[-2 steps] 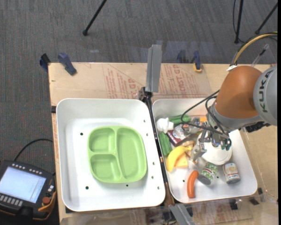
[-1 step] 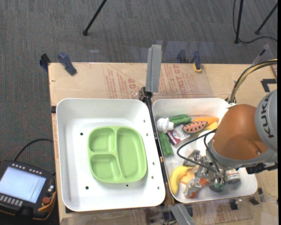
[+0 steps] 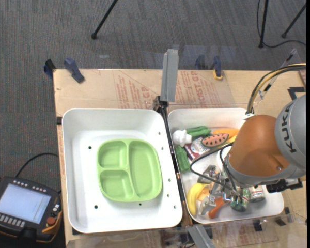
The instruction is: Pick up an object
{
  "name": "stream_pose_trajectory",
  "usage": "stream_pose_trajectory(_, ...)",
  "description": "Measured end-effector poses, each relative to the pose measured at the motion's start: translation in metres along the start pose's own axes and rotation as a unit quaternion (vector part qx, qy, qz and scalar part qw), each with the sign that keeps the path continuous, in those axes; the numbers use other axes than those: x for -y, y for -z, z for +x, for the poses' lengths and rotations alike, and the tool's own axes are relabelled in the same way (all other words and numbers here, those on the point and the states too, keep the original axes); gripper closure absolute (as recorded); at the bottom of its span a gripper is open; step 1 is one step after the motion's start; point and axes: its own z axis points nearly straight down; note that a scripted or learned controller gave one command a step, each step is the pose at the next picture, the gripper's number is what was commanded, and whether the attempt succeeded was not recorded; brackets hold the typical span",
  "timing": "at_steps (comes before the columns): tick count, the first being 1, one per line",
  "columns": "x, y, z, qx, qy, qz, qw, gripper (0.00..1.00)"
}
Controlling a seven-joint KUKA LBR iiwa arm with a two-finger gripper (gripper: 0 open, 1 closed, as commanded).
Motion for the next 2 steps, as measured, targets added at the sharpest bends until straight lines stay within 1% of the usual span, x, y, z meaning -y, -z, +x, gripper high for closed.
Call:
stream_pose_trajectory(1, 0.000, 0.009, -0.001, 0.000, 0.003, 0.001, 1.0000, 1.00)
stream_pose_trajectory(2, -0.072, 0.102, -0.006, 0.003, 0.125, 0.000, 0.9921, 1.00)
